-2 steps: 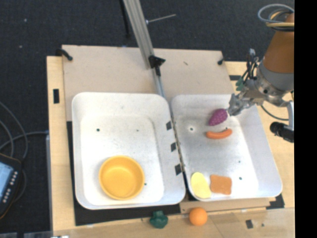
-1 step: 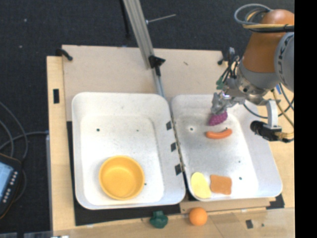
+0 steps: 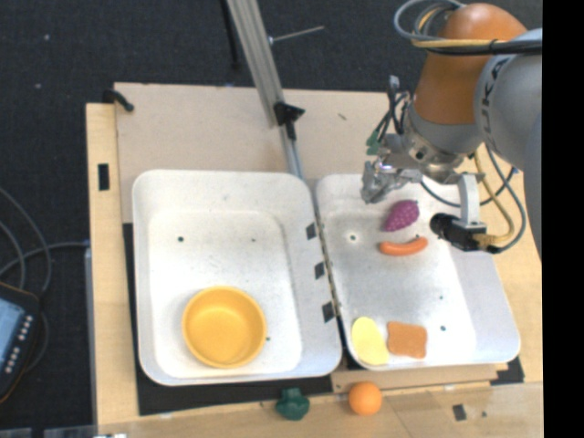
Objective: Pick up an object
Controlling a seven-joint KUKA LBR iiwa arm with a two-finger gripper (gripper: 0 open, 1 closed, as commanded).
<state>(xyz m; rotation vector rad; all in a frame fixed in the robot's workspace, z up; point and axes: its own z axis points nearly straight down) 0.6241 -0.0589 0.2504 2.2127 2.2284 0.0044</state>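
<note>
The right bin (image 3: 474, 331) holds a purple bunch of grapes (image 3: 401, 214) near its far edge, an orange carrot-like piece (image 3: 402, 246) just in front of it, a pale yellow piece (image 3: 368, 339) and an orange block (image 3: 407, 339) at the near edge. A yellow bowl (image 3: 224, 326) sits in the left bin (image 3: 164, 245). My gripper (image 3: 377, 184) hangs over the far left part of the right bin, just left of the grapes, with nothing seen between its fingers.
A slanted metal pole (image 3: 265, 71) rises behind the bins. An orange ball (image 3: 365, 398) and a green toy (image 3: 293, 405) lie on the bench in front of the bins. Black cables and a connector (image 3: 456, 229) hang beside the wrist.
</note>
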